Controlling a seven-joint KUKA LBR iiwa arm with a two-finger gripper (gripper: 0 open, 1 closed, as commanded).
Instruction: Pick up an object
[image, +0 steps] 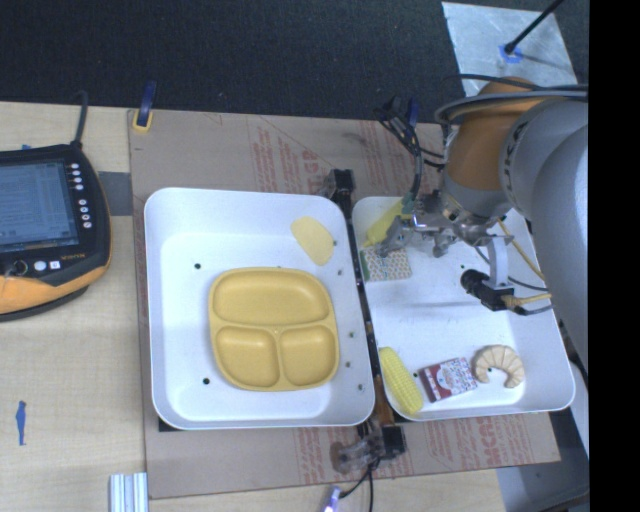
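My gripper (402, 236) hangs low over the far left corner of the right bin (450, 310), the grey arm reaching in from the right. It is just above a yellow-green item (381, 226) lying against the bin's wall and a green patterned square (386, 266) in front of it. Whether it touches either one I cannot tell. Along the bin's near side lie a corn cob (400, 380), a dark red packet (448, 379) and a croissant (500, 364).
The left bin (175, 300) holds a yellow divided plate (273, 327) and a pale yellow oval piece (313, 239) near its far right corner. A tablet controller (45, 225) lies on the bench at far left. Black cables and a connector (487, 290) hang over the right bin.
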